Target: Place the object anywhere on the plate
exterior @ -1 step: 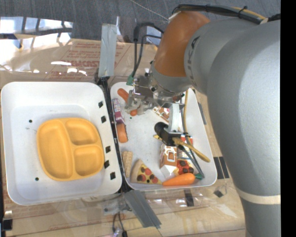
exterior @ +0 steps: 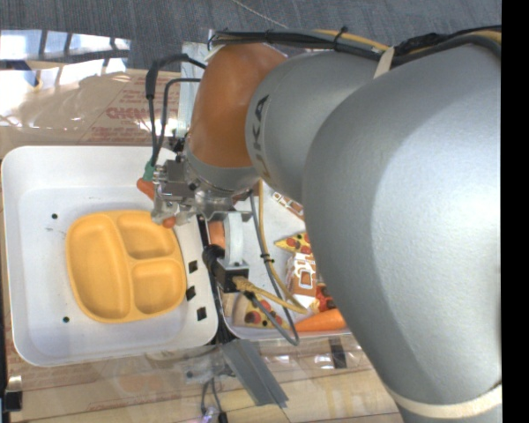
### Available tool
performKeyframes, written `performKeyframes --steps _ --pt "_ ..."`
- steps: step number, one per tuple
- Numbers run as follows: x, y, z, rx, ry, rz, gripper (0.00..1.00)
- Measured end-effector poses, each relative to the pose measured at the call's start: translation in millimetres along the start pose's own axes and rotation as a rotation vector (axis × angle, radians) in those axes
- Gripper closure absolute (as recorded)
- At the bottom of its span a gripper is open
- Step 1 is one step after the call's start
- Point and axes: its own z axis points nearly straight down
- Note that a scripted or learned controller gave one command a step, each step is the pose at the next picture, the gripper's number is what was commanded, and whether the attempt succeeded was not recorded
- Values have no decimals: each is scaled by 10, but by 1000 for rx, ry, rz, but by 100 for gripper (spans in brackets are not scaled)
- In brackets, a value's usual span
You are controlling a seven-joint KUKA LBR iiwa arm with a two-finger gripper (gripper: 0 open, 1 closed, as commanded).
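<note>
Two shallow white bins sit under the grey arm point(exterior: 397, 201); the left bin point(exterior: 26, 236) holds a smooth yellow plate point(exterior: 123, 265) with three compartments, just below-left of the pincer point(exterior: 163, 196). An orange object point(exterior: 145, 186) shows beside the pincer, off the plate; whether it is grasped, I cannot tell. Right of the pincer, the other bin point(exterior: 247, 329) holds small colourful items point(exterior: 301, 267).

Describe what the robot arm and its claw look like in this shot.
The arm is bulky, rounded, smooth grey, with an orange band above the wrist. Black and yellow cables run along its top and hang beside the wrist. The claw is a small metallic block fitted with dark wiring.
</note>
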Motion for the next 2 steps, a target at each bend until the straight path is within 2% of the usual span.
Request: performKeyframes --steps 1,2 --pt "5 -603 104 1 -3 -224 100" --pt "1 -601 102 0 -4 -223 0"
